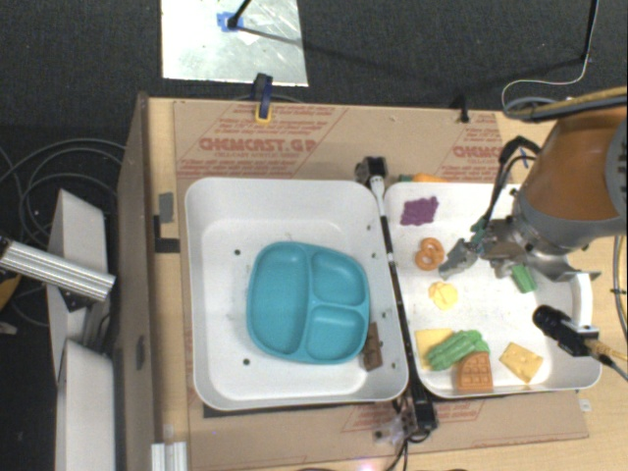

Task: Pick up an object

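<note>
Arm reaching over the right bin of toy food.

From the camera view, the hand (469, 253) hangs above the right bin (564, 376), just beside a pretzel (429, 254); whether it is apart or together cannot be told. Around it lie purple grapes (420, 209), a yellow piece (444, 295), a green pod (457, 348), a waffle (474, 371) and a cheese wedge (521, 360). The left bin (221, 263) holds a blue divided plate (307, 302).

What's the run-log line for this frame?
claw: over right bin, beside pretzel | grasp: none seen | left bin: blue tray
</note>
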`<control>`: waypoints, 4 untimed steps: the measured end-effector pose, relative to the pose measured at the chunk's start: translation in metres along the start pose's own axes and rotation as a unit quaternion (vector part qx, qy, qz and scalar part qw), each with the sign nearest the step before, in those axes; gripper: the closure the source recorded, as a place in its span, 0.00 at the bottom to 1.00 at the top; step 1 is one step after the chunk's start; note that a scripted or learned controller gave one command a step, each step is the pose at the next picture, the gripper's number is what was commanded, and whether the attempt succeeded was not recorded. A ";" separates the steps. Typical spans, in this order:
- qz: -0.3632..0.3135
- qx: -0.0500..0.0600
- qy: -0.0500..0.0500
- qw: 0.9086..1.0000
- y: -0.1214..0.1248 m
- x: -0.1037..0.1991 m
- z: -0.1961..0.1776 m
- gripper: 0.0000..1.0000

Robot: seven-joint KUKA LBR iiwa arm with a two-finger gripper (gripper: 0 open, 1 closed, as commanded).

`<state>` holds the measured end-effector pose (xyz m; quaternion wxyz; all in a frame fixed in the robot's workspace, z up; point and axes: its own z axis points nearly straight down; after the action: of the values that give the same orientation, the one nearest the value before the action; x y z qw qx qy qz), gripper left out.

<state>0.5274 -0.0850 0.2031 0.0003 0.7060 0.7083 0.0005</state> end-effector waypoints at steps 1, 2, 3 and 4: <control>0.002 -0.003 -0.002 1.000 0.047 -0.059 -0.003 0.00; -0.003 -0.001 0.001 1.000 0.101 -0.010 0.022 0.00; -0.001 0.003 0.000 1.000 0.136 -0.023 0.125 0.00; -0.002 0.000 0.000 1.000 0.136 -0.002 0.119 0.00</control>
<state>0.6632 -0.0868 0.0847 0.0006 0.7045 0.7097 0.0006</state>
